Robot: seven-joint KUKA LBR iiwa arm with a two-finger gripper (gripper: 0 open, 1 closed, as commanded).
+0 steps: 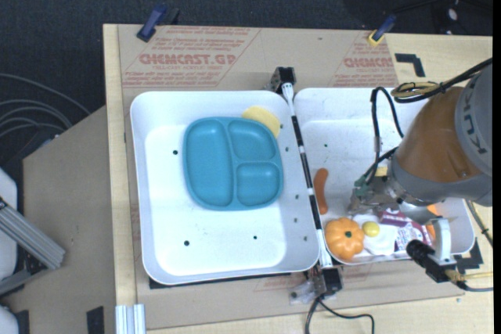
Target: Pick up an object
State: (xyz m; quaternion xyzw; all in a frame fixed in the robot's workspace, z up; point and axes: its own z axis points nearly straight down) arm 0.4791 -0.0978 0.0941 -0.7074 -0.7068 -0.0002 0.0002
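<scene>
My gripper (368, 195) is low in the right bin (337, 109), near its front half, with the grey and orange arm reaching in from the right. Just in front of it lie a small orange pumpkin (344, 238), a little yellow piece (370, 229) and a white and purple packet (397, 235). To its left, an orange sausage-shaped thing (320, 190) lies along the bin's left wall. Nothing shows between the gripper's tips.
The left bin (156, 192) holds a blue divided plate (232, 162) with a yellow object (263, 118) behind its far right corner. A bit of orange (435, 209) peeks out under the arm. The divider between the bins runs close to the sausage-shaped thing.
</scene>
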